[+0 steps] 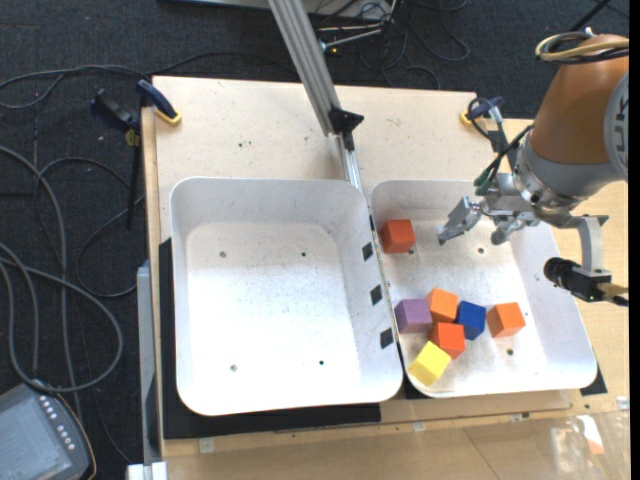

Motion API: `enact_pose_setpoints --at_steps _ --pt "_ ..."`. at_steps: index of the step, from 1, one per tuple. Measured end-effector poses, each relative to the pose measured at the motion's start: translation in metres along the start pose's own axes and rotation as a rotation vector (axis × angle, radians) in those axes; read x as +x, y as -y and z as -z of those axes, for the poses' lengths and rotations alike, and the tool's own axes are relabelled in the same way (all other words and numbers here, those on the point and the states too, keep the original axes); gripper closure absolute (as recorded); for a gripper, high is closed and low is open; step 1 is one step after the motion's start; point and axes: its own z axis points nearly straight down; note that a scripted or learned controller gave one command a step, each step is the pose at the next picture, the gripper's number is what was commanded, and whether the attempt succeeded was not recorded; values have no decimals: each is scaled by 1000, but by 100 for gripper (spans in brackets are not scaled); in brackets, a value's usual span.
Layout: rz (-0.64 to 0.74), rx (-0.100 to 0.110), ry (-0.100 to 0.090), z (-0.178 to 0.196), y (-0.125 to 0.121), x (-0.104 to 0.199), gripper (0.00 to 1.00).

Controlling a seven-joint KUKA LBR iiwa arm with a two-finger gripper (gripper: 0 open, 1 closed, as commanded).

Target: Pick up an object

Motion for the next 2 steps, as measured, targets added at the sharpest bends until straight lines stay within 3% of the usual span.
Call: enact_pose_setpoints --at_steps 2 --pt "-1 -1 0 -99 -8 -9 0"
